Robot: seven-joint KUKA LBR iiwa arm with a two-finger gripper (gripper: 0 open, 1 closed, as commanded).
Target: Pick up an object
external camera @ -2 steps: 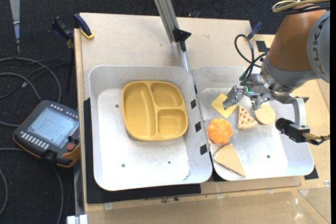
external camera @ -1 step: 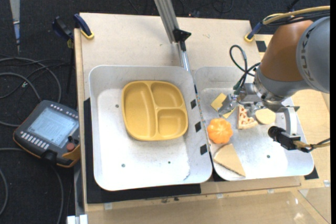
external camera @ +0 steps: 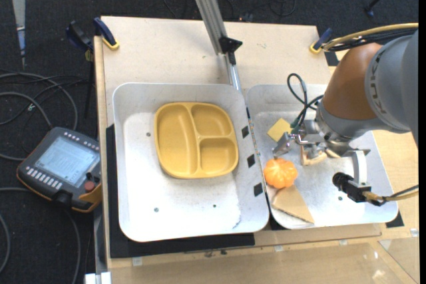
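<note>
orange fruit [external camera: 280, 173] sits in the right bin [external camera: 373, 209] close to that bin's left wall, roundish so no long axis to line up with; tan wedge [external camera: 293, 205] lies touching or just beside the fruit on its near side, pointing toward the bin's front corner; yellow block [external camera: 279, 129] lies near the fruit on its far side; gripper [external camera: 303, 146] hangs just beside the fruit, up and to the right of it in the camera view, so the fruit lies down-left of the pincer and looks the nearest pick; pincer state cannot tell, tips blur into clutter; yellow divided plate [external camera: 197, 140] rests in the left bin [external camera: 133, 209], well apart from the fruit.
</note>
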